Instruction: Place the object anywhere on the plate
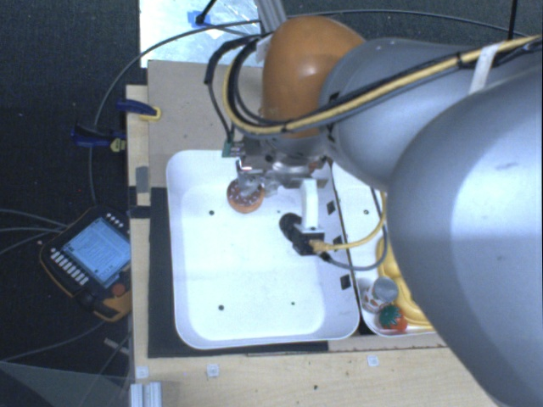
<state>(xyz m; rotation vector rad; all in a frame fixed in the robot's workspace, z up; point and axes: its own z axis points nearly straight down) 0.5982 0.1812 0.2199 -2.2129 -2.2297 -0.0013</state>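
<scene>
- Landmark: the left white bin (pixel 254 312), a shallow tray with rounded corners on the tabletop (pixel 170 117)
- Task object: one small round brown item, the object (pixel 244 197), lies on the bin floor near the bin's far edge, left of centre
- Gripper (pixel 254 176): sits directly over the far side of the object, under the orange band (pixel 301 66) of the arm (pixel 441 142); whether the fingers are open or closed cannot be told, and no grip on the object can be confirmed
- Obstruction: the grey arm covers the right side of the bin and most of the second bin (pixel 386 329) next to it
- A black connector with a yellow cable (pixel 297 231) hangs over the middle of the left bin, to the right of and nearer than the object
- In the exposed corner of the second bin: a yellow item (pixel 394 270), one grey round item (pixel 383 291) and one red and green item (pixel 390 315), close together
- Left of the bin, off the tabletop: one teach pendant (pixel 92 257) with a lit blue screen
- Beyond the bin's far left corner: two clamps (pixel 136 108) at the tabletop edge
</scene>
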